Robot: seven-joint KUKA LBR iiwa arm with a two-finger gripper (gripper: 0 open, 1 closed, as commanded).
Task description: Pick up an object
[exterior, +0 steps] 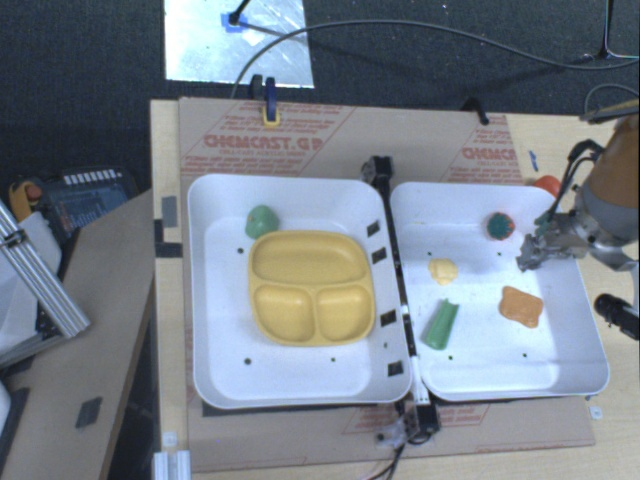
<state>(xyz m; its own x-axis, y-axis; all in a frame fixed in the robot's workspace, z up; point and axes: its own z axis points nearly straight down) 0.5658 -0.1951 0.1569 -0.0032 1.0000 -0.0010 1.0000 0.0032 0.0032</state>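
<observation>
I see the left bin (215, 298) mostly taken by a yellow divided tray (310, 286), a green ball (262, 220) at its far corner. The right bin (480, 368) has open floor around an orange piece (521, 306), green block (440, 324), pale yellow lump (443, 270) and teal-red ball (500, 226). The gripper (530, 256) hangs over its right side; I cannot tell the finger spread.

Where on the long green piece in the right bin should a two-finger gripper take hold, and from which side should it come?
Probably across the narrow middle of the long green piece, coming straight down from above. It lies flat and slanted on the right bin, its long sides free; the yellow lump sits apart above it. The gripper would need turning so its fingers straddle the short width.
</observation>
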